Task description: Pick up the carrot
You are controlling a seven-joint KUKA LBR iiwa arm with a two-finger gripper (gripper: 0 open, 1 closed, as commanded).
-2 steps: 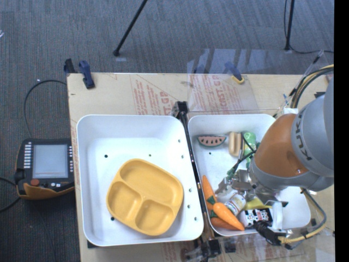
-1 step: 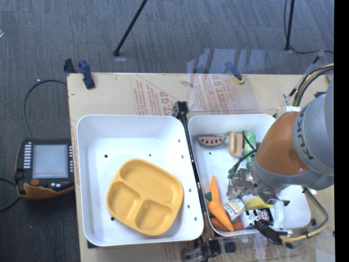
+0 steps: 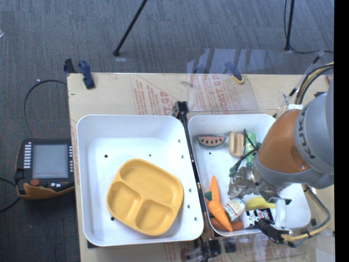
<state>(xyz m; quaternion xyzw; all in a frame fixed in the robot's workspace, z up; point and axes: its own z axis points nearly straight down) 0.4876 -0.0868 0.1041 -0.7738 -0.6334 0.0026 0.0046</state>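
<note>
So the tabletop (image 3: pixel 125 91) carries two shallow white bins side by side, and the big grey-and-orange arm (image 3: pixel 294 146) reaches in from the right, hanging low over the right bin (image 3: pixel 262 119), which I'd guess is because that's where all the small stuff is piled. The left bin (image 3: pixel 98 135) just has a yellow divided plate (image 3: pixel 144 196) sitting in the middle, probably a drop-off spot, though that's my read. In the right bin, the carrot (image 3: pixel 216 196) lies along the left wall near the front corner, pointy end toward the back, with what looks like a second orange piece tucked right against its lower end; hard to say whether that's one veggie or two. The end effector (image 3: pixel 240 182) sits just beside the carrot, over a small can (image 3: pixel 235 208) and a banana (image 3: pixel 256 203), but the wrist blocks it, so I honestly cannot tell its state. A watermelon slice (image 3: pixel 211 141) rests further back.
</note>
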